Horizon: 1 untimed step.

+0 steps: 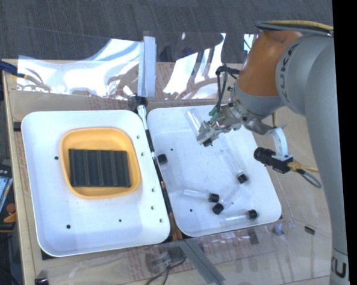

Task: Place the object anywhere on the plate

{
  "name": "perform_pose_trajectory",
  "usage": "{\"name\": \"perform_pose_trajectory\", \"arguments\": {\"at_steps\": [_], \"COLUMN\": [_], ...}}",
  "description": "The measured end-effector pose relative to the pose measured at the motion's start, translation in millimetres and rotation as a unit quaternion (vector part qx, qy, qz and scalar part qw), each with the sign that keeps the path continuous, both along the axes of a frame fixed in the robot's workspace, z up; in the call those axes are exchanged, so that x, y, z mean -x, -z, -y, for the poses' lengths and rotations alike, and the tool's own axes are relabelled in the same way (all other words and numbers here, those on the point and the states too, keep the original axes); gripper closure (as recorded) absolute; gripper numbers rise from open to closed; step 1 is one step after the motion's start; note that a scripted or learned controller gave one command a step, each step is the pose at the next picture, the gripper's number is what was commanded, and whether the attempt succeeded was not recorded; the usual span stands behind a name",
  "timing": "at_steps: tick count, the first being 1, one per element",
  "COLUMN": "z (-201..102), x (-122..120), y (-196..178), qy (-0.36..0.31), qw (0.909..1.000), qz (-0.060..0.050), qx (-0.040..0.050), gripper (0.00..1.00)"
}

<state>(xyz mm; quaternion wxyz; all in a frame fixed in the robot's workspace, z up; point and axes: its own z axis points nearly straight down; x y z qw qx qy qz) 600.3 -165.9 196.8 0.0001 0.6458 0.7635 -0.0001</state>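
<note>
The grey arm with the orange band (270, 61) is seen reaching in from the right, bent down over the far part of the right-hand shallow white bin (177, 124), and its two-finger gripper (206, 137) is held low above the bin floor, tilted toward the left. Whether the gripper is closed on anything or standing apart cannot be told, since its tips are small and blurred against the white surface. A clear plastic tube (193, 117) is seen just beside the gripper on its far side, and contact between them cannot be judged. Several more clear plastic tubes with black caps are scattered over the near half of the same bin: one (234, 167) lies to the right, below the gripper, another (200, 194) lies near the middle, and another (240, 215) lies close to the near rim, with a loose black cap (217, 208) between them. A small black piece (162, 159) is found near the left wall of that bin. In the left-hand shallow white bin (44, 213) a yellow rounded plate (97, 141) is set, well apart from the gripper, and a dark ribbed rectangular insert (100, 166) lies in its centre. Crumpled reflective foil (90, 72) is spread along the far side of the bench.
</note>
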Motion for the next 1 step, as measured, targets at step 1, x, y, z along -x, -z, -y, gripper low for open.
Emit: {"name": "perform_pose_trajectory", "arguments": {"at_steps": [1], "z": [-36.4], "x": [-1.3], "y": [-15.5], "qy": [-0.091], "qw": [0.9959], "qz": [0.0], "qx": [0.0003], "gripper": [1.0]}}
